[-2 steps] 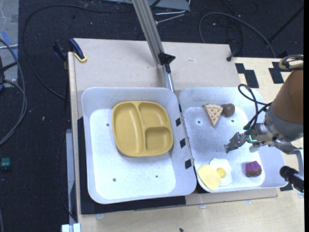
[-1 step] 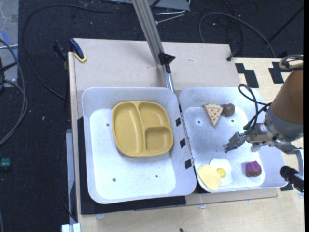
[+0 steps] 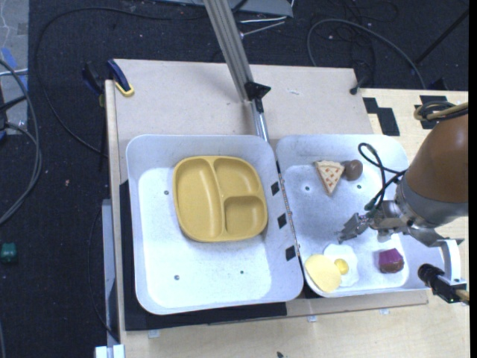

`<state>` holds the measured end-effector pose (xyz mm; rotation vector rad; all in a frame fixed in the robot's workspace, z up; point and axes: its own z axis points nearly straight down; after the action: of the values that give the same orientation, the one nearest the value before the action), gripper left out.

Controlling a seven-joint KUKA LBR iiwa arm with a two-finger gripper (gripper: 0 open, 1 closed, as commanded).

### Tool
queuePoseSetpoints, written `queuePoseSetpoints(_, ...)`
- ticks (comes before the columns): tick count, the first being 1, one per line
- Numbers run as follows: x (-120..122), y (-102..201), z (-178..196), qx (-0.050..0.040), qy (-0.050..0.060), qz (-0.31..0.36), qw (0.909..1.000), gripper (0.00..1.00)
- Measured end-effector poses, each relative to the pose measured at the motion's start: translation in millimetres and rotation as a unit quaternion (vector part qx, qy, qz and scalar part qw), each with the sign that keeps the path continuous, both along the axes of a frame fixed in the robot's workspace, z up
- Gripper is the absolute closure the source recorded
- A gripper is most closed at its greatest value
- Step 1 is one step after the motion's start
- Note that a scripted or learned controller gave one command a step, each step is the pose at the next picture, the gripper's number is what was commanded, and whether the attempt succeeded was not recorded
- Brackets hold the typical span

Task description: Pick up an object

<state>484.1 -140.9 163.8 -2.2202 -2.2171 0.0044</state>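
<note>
The arm (image 3: 440, 174) comes in over the right bin (image 3: 298, 200) and covers much of its right side, so anything under the wrist is hidden (that alone could spoil a pick). The claw (image 3: 356, 228) sits low over bare bin floor near the middle of that bin; I cannot tell its state at this size, and nothing shows in it. Going big to small: the yellow divided plate (image 3: 220, 198) in the left bin (image 3: 149, 200) is well to the claw's left, likely too wide and flat to grab. The fried egg (image 3: 333, 267) lies just below the claw, long axis running from lower left to upper right, the yolk at the upper-right end; it looks thin, so fingers could skate over it or pin it against the bin's near wall. The pizza slice (image 3: 329, 175) is above the claw, tip pointing down toward it, crust away. The purple piece (image 3: 390, 260) is to the claw's lower right, close to the wrist. The brown ball (image 3: 352, 170) touches the slice; closing there could catch 2 things or roll the ball off.
</note>
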Motion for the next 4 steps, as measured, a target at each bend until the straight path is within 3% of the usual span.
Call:
queuePoseSetpoints(1,3,10,-53,0.0006,0.0,0.0,1.0,0.0)
queuePoseSetpoints(2,4,10,-71,-0.0006,-0.003,0.0,1.0,0.0)
queuePoseSetpoints(3,6,8,-58,-0.0031,-0.007,-0.001,1.0,1.0)
queuePoseSetpoints(4,4,12,4,-0.0009,-0.005,0.002,1.0,1.0)
